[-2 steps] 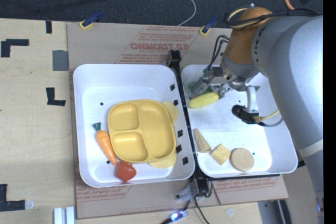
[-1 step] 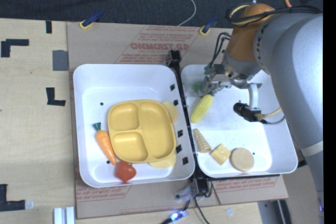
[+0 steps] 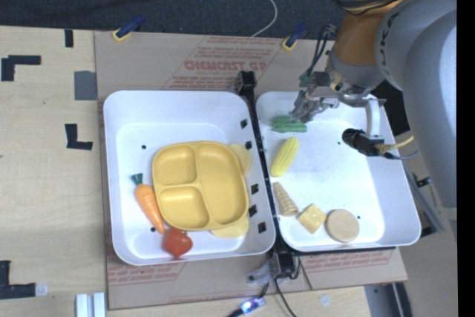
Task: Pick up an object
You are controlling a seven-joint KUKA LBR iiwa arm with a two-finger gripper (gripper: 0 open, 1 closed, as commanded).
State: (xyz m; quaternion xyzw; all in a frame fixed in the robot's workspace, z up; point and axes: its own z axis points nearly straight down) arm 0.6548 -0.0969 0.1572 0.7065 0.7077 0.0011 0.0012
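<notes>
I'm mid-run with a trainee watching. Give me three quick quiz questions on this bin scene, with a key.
1. True or false: the yellow divided tray lies in the right bin.
2. Which item is the gripper nearest? A) carrot B) green item C) round biscuit
3. What lies just below the green item in the view?

Key: 1. False, it lies in the left bin. 2. B. 3. The corn cob.

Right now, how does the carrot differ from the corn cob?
The carrot is orange with a green top; the corn cob is pale yellow. The carrot lies in the left bin, pressed against the yellow divided plate; the corn cob lies in the right bin, clear of other items. The carrot looks longer and thinner. Both are elongated toy foods lying flat.
</notes>
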